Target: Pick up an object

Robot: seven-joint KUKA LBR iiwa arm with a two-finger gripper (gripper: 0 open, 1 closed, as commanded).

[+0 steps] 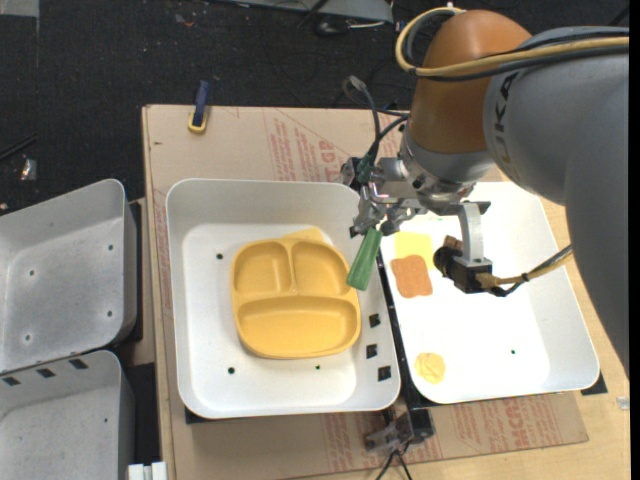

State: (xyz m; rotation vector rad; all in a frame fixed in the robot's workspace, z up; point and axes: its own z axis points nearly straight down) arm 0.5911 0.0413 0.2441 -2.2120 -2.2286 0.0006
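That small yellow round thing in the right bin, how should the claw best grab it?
Probably straight down from above, pinching across its width. The small yellow round piece lies low on the right bin floor, apart from the orange-brown piece, with open floor on either side for the fingers.

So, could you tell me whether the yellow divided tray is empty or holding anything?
Empty: the yellow divided tray lies flat in the left bin, its compartments showing bare yellow.

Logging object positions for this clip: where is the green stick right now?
The green stick hangs tilted below the gripper, over the seam between the two bins, its lower end by the yellow tray's right edge.
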